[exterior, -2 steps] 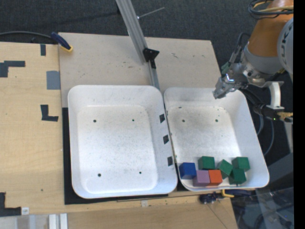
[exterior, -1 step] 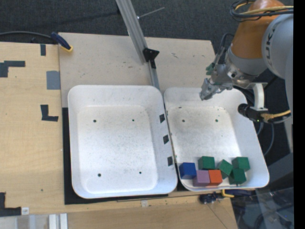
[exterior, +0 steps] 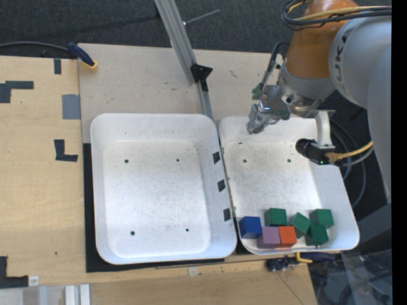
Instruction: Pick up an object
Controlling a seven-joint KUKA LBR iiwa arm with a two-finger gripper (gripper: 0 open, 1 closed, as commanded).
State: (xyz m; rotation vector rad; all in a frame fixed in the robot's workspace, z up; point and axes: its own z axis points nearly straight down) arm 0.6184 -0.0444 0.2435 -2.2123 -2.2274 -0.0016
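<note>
Near the upper edge of the right bin, the pincer hovers, its grip state unreadable, with the blocks at lower right not yet picked.

Bench w/ 2 white bins.

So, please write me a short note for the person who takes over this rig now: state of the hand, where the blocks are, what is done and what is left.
Hand: above the far rim of the right bin, with nothing seen in it.
Blocks: all clustered at the near edge of the right bin: blue block, purple block, orange block, and four green blocks.
Left bin: holds no block.
Done: no pick yet.
Left: bring the hand to the cluster, grasp one block, lift it.
</note>
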